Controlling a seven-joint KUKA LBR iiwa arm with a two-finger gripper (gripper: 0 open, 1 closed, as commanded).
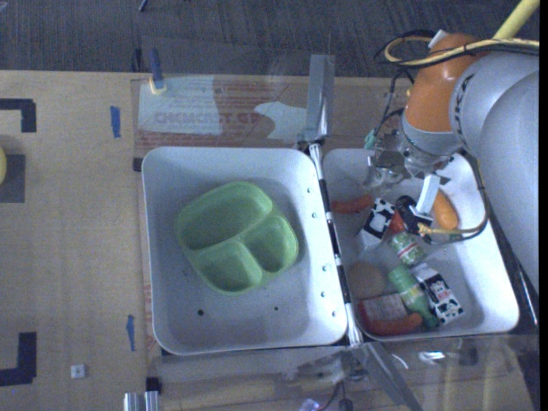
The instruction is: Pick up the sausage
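Closest to the lens is the grey arm (505, 144), coming in from the right with its orange band (437, 84) above the wrist. Below the band the gripper (402, 174) hangs over the far part of the right bin (501, 315). Its tip is lost among cables and clutter, so I cannot tell whether it is spread or closed, and nothing is visibly held.

What I take to be the sausage (396, 323), a red curved piece, lies at the near end of that bin. It is just beside a green bottle (407, 285) and a black-and-white carton (441, 298), well apart from the gripper. A slimmer orange-red piece (351, 204) lies near the gripper by the bin's left wall.

On the worktop (68, 229), the left bin (163, 255) holds a green divided plate (238, 236).

The step in hand looks like the approach, with the pick not yet made. The next move calls for travelling to the near end, lining up across the sausage's narrow width, and descending clear of the bottle.
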